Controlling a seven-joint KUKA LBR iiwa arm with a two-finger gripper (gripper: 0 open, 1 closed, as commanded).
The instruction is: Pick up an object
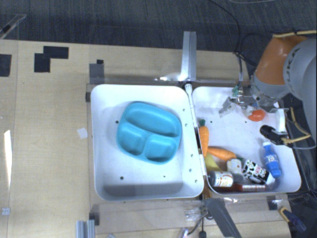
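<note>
A blue divided tray (148, 138) lies tilted in the left white bin (101, 182) on the wooden bench (44, 148)

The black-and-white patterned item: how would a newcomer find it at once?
Take the right bin and go to its near edge, where small things crowd together. The black-and-white patterned item lies between a blue bottle and a pale cup. It alone has cow-like blotches.
</note>
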